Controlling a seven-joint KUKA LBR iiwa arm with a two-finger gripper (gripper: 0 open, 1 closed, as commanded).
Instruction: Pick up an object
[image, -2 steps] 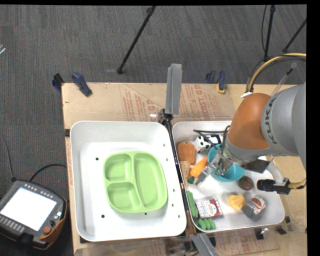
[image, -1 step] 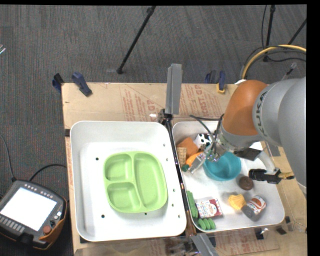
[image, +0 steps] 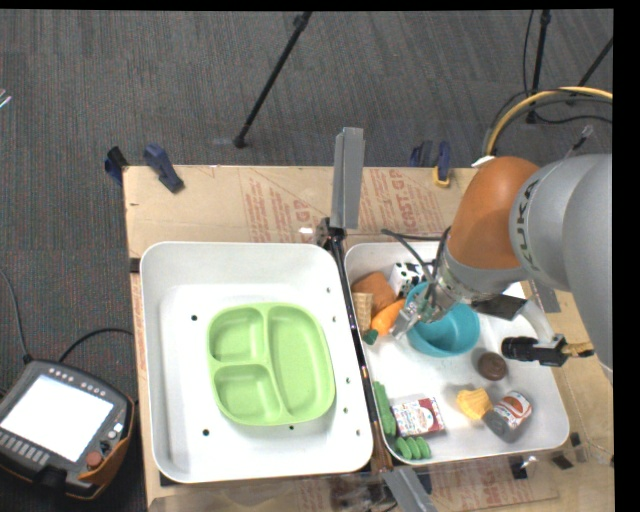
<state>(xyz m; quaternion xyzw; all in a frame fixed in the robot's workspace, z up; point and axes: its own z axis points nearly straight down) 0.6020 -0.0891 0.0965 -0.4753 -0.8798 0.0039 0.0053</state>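
- The claw (image: 418, 312) sits low at the blue bowl's (image: 455, 335) left rim; I cannot tell its state.
- Left of that bowl, the left bin (image: 170, 300) holds a green divided plate (image: 270, 363).

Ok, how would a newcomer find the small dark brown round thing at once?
Go to the right bin, the one the arm reaches into. Beside the blue bowl, toward the bin's right wall, lies the brown ball. It is the only dark, round item; its neighbours are yellow, red-labelled or blue.
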